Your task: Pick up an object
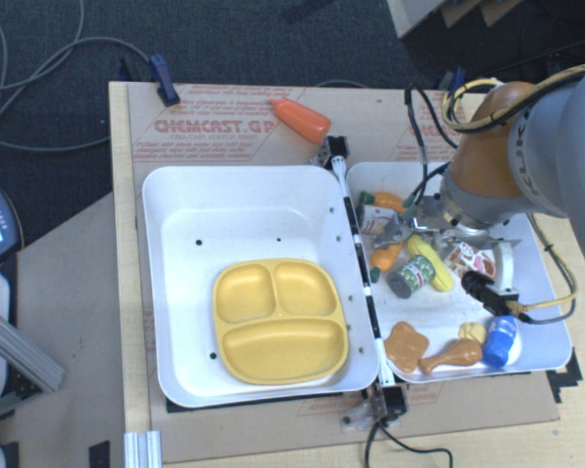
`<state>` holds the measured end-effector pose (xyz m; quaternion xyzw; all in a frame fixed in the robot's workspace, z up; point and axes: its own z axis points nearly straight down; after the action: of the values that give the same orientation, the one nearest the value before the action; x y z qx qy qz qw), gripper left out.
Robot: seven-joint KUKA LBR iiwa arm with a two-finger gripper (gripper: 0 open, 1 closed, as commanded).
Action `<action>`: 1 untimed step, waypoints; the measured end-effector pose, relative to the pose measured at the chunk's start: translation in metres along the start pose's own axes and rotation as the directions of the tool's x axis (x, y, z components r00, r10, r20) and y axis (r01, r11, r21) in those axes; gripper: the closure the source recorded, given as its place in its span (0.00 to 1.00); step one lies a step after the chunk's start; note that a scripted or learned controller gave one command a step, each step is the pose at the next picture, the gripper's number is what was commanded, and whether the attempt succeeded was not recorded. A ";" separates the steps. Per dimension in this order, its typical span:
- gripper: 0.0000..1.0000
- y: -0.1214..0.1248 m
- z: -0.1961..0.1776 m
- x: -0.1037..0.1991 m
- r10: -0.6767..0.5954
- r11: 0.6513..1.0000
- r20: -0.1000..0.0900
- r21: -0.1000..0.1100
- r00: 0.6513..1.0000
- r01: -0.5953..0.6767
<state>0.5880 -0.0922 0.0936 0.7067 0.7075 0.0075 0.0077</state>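
Note:
The right bin (551,300) holds several small toys. Among them are a yellow banana-like piece (425,257), a grey-green can (408,279), an orange piece (384,258), an orange item (390,203) and a red-and-white packet (474,259). Nearer the front lie a brown drumstick (450,356), a brown blob (405,342) and a blue bottle (501,342). My gripper (422,230) reaches down into the bin's middle, just above the yellow piece and the can. The wrist hides what lies right under it.
The left bin (175,261) holds a yellow divided plate (279,320). An orange carrot toy (300,118) lies on the bench behind the bins, and a blue clamp (163,79) sits at the back left. Cables run from the arm over the right bin.

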 end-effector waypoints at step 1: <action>0.00 0.073 0.016 -0.067 0.008 0.999 -0.006 0.051 1.000 -0.007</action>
<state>0.6617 -0.1589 0.0793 0.7093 0.7048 -0.0083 -0.0128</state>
